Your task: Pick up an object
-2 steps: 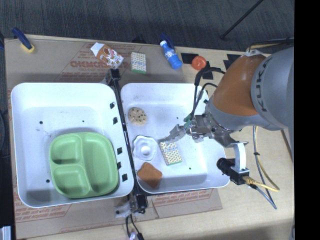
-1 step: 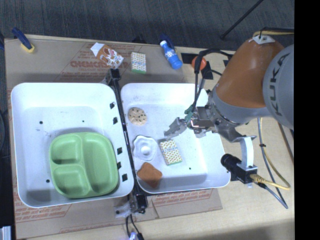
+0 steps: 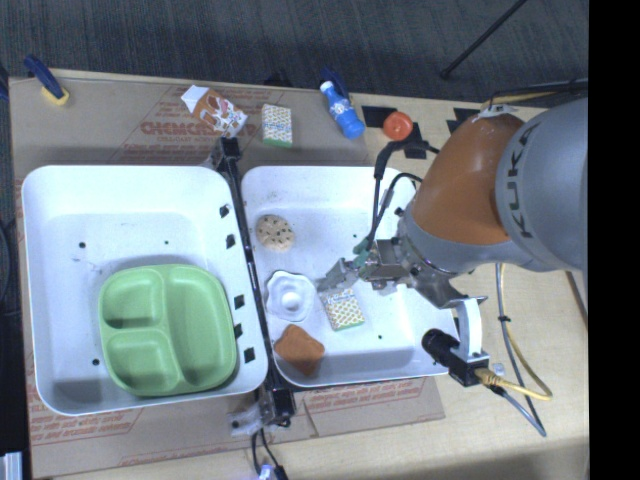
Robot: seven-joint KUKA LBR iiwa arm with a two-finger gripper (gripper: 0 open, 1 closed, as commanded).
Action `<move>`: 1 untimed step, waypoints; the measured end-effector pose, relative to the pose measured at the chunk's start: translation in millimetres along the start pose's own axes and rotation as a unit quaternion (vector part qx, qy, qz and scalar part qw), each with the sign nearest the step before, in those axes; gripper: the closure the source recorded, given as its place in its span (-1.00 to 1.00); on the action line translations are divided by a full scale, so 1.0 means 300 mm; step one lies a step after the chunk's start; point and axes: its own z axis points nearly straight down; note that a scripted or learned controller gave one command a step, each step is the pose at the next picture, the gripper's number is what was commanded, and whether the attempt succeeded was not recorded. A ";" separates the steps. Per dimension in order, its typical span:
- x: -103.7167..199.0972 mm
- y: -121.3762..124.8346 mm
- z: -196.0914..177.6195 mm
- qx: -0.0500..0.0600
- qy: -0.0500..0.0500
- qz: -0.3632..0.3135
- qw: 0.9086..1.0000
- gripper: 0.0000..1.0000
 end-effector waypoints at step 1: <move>0.240 0.005 -0.191 -0.002 0.000 -0.001 1.000 -1.00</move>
